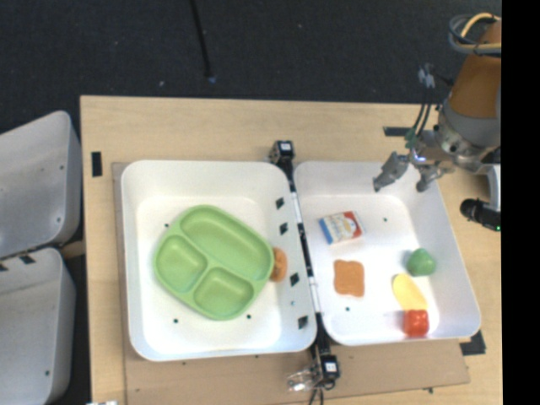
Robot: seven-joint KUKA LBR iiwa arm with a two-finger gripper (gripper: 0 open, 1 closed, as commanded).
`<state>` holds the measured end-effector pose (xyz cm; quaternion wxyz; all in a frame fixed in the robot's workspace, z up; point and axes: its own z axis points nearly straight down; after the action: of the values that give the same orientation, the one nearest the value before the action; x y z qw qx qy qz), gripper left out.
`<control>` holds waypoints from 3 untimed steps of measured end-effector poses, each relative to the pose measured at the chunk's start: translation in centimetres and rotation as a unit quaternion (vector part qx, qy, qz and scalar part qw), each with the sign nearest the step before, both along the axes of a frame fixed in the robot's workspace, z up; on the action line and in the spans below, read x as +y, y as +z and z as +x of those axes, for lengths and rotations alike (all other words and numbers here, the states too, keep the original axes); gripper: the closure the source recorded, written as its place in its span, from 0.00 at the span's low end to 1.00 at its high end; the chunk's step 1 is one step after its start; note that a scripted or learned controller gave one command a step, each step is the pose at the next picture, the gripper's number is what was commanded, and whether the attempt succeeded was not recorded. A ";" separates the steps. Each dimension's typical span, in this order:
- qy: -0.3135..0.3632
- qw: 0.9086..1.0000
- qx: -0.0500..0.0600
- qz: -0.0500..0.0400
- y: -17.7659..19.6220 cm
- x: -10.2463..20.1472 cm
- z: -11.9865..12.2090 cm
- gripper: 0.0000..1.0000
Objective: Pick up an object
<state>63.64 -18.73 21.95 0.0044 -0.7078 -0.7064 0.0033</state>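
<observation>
Two-finger gripper (407, 174) of the grey arm with orange band (472, 91) hovers over the right shallow white bin (447, 251) at its 12 o'clock rim — fingers spread, nothing between them. Below lie a small white carton with red and blue print (340, 227), a flat orange slab (349, 278), a green ball (420, 262), a yellow oblong piece (408, 291) and a red block (416, 321) at 5 o'clock. Left shallow white bin (143, 327) bears a green divided plastic plate (213, 261) — a small orange object (278, 264) touches its 3 o'clock edge.

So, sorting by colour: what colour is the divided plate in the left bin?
Light green plate, seen in the camera view.
</observation>
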 end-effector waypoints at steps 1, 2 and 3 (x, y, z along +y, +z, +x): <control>0.001 1.000 -0.006 -0.001 0.7 0.0 0.3 0.00; 0.001 1.000 -0.005 -0.002 -3.8 -0.6 0.8 0.00; 0.003 1.000 -0.005 -0.002 -9.5 0.0 1.4 0.00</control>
<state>65.02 -18.74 12.40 -0.0002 -0.7056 -0.7086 0.0011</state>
